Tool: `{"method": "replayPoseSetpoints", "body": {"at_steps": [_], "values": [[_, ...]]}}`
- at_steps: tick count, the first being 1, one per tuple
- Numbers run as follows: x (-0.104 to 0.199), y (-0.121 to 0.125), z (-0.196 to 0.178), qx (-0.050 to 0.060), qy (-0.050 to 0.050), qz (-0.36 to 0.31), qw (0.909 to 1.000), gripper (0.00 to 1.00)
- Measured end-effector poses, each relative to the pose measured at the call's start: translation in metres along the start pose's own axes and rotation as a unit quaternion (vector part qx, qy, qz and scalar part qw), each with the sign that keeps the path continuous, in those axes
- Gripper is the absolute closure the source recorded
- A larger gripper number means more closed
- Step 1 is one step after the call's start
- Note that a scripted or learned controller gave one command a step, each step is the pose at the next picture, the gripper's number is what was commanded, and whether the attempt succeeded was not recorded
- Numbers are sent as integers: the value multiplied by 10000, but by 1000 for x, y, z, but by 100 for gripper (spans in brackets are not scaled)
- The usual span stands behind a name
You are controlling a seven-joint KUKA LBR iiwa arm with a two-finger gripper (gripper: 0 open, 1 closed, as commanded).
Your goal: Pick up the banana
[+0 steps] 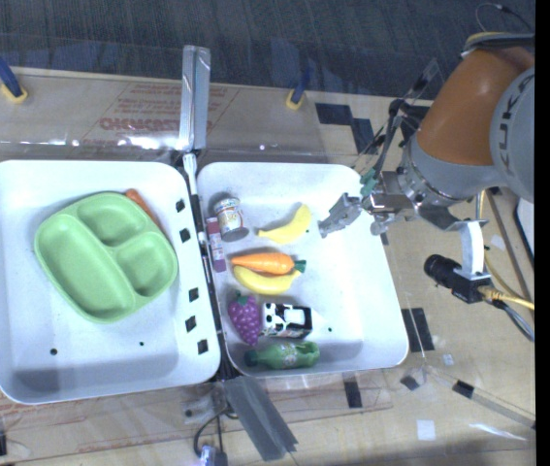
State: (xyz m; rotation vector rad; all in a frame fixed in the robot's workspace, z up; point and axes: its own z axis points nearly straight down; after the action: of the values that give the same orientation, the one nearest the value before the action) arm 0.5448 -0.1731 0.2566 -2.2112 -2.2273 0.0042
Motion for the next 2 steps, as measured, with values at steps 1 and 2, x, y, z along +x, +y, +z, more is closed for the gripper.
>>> {"method": "replayPoseSetpoints", "body": {"at_steps": [1, 2], "values": [[21, 67, 131, 8, 2, 284, 9996, 0], [43, 79, 162, -35, -49, 214, 9998, 0]]}}
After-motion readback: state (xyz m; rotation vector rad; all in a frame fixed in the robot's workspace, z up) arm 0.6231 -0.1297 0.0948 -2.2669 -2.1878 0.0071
